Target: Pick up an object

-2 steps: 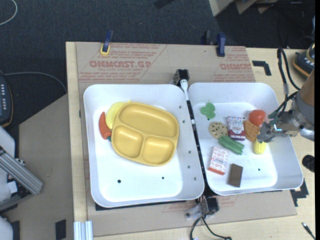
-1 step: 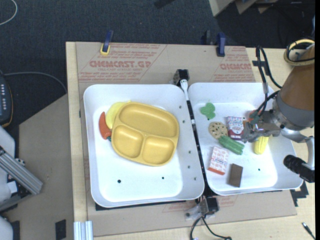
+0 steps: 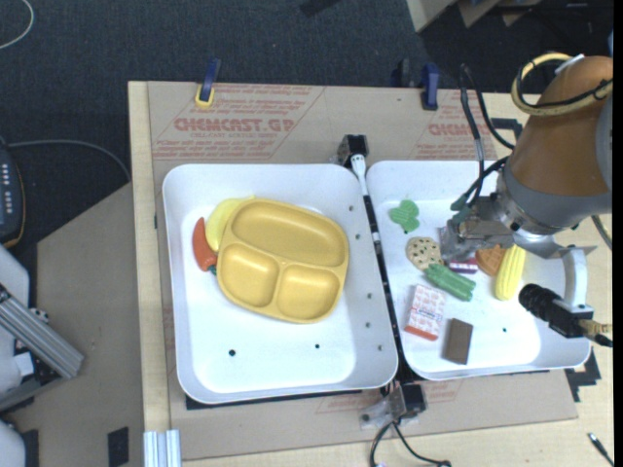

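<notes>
Closest to the camera, at the front of the right bin (image 3: 560,358), a small brown block (image 3: 457,341) lies flat, and just beside it toward the left sits a red-and-white packet (image 3: 425,311), tilted a little. Behind those two, a green pickle-shaped piece (image 3: 450,280) rests at a slant near the middle of the bin, with a speckled cookie (image 3: 421,252) just beside its left end and a green leafy toy (image 3: 405,213) farther back, near the bin's left wall. A yellow corn cob (image 3: 509,272) stands to the right of the pickle, and an orange piece (image 3: 490,259) shows between them, partly hidden under the arm. The gripper (image 3: 469,244) hangs low over this cluster, just above the pickle and the orange piece; whether the fingers are spread or closed I cannot tell, since the grey wrist and cables cover them, and nothing can be seen held between them. The arm's orange band (image 3: 565,129) fills the upper right. In the left bin (image 3: 190,290), a yellow divided tray (image 3: 282,259) lies across the middle, its three compartments facing up. A red piece (image 3: 202,246) and a yellow piece (image 3: 224,217) poke out from under the tray's left edge, touching it. Both bins rest side by side on a brown board on the table (image 3: 292,120), printed with red lettering and held at the back by a yellow clamp (image 3: 205,90) and a blue clamp (image 3: 429,86).
</notes>
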